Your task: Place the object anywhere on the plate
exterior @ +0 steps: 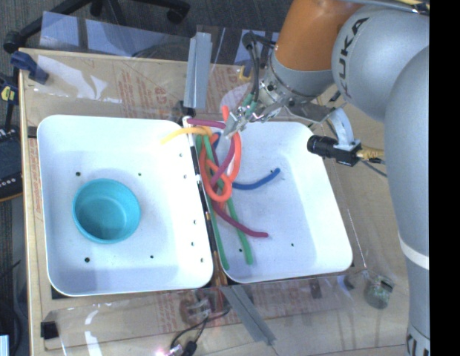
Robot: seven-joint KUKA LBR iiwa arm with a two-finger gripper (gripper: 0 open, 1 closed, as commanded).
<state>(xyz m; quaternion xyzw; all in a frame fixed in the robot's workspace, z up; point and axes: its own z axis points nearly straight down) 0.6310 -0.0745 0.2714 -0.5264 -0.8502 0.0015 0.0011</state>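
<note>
With the gripper clamped on the orange loop of the cord bundle, lift high enough to clear the bin rim toward the teal plate.

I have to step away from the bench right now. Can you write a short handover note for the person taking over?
Hand: at the far left corner of the right bin, right at the top of the bundle of coloured cords; whether it grips them cannot be told.
Cords: draped in the right bin along the wall between the bins, yellow end poking over the left bin.
Blue dish: in the left bin.
Done: nothing on the dish yet.
Left: carry the cords over and set them on the dish.
</note>
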